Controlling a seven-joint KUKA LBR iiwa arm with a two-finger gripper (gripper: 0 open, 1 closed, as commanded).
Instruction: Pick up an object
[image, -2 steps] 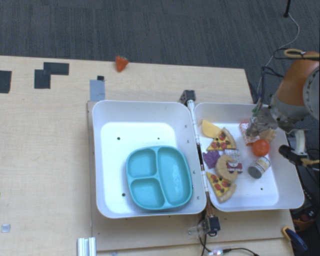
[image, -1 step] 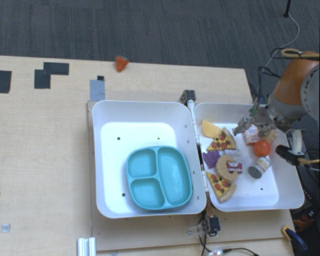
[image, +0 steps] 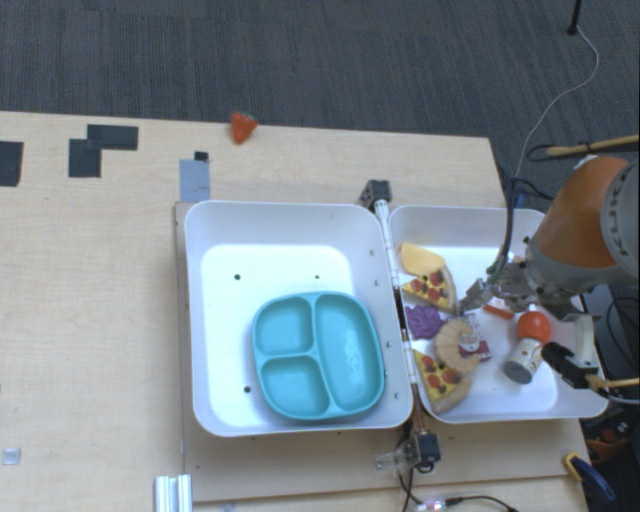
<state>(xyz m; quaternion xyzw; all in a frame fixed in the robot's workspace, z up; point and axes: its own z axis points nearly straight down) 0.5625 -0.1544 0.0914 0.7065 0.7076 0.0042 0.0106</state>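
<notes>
Right bin (image: 470, 214) crowded; left bin (image: 270, 225) back half open.

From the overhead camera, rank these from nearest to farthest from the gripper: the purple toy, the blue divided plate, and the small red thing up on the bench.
1. Purple toy, in the right bin, just left of the gripper.
2. Blue divided plate, in the left bin.
3. Small red object, outside the bins, at the bench's far edge.

Toy food is heaped in the right bin (image: 560, 400): pizza slices (image: 428, 288), a purple piece (image: 424, 321), a cookie (image: 461, 340), a tomato (image: 534, 325) and a grey cylinder (image: 520, 362).
</notes>
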